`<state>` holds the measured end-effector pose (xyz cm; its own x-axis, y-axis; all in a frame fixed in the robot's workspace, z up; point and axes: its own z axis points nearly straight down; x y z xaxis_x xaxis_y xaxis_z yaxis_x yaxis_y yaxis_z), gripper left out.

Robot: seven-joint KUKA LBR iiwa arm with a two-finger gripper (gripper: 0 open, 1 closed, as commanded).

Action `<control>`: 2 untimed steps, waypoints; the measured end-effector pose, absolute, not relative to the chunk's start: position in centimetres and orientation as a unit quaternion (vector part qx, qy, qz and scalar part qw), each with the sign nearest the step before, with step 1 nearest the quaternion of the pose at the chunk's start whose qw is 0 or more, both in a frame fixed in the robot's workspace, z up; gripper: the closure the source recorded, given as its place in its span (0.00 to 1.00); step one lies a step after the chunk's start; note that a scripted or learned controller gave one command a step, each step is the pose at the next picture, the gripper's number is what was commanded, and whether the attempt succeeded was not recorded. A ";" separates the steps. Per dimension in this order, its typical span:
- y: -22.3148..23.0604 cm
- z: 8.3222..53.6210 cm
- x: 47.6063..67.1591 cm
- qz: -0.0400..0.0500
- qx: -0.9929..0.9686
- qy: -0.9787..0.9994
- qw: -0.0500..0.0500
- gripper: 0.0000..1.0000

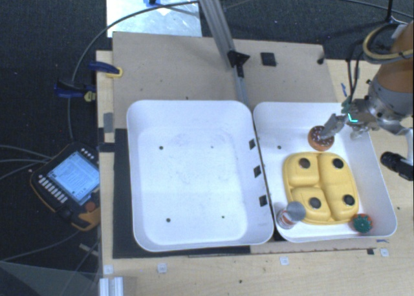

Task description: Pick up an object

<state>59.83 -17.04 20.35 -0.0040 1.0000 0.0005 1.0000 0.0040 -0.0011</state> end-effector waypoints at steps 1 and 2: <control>-17.0 20.5 59.9 -0.001 -0.706 -0.709 -0.001 0.00; -16.1 15.6 59.7 0.000 -0.705 -0.709 0.001 0.00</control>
